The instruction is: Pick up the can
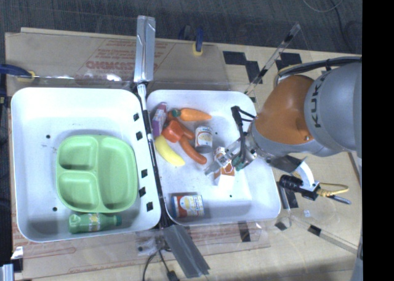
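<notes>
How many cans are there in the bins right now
2. One can stands upright in the middle of the right bin, beside the carrots. The other can lies on its side at that bin's near edge. More could be hidden under the arm.

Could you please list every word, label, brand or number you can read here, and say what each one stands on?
"KU", the visible part of the lettering: on the grey arm, above its orange band.
Red print on the cardboard sheet behind the bins: too blurred to read.
Labels on the upright can, the lying can and the green bottle: too small to read.
</notes>
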You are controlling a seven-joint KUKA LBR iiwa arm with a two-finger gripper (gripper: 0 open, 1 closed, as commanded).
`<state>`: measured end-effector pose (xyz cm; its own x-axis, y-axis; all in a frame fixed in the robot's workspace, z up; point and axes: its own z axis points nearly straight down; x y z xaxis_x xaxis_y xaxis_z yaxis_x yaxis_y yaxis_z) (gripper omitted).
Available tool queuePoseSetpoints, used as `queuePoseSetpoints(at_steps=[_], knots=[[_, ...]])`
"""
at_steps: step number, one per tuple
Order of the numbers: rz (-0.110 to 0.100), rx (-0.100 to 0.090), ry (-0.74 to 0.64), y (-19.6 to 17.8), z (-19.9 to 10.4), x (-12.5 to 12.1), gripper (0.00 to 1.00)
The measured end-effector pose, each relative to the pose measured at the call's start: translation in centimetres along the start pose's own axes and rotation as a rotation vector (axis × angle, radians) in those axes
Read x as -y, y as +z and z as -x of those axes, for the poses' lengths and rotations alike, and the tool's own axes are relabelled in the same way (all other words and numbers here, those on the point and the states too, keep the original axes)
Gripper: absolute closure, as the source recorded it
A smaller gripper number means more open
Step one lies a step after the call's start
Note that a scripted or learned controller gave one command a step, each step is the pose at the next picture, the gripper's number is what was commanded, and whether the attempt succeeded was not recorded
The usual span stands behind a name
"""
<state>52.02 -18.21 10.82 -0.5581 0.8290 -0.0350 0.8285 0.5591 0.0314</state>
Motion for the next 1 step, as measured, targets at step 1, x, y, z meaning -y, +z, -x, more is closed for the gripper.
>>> queuePoseSetpoints(at_steps=[1], knots=[[-0.030, -0.032, 0.036, 1.76, 3.18, -5.93, 0.00]])
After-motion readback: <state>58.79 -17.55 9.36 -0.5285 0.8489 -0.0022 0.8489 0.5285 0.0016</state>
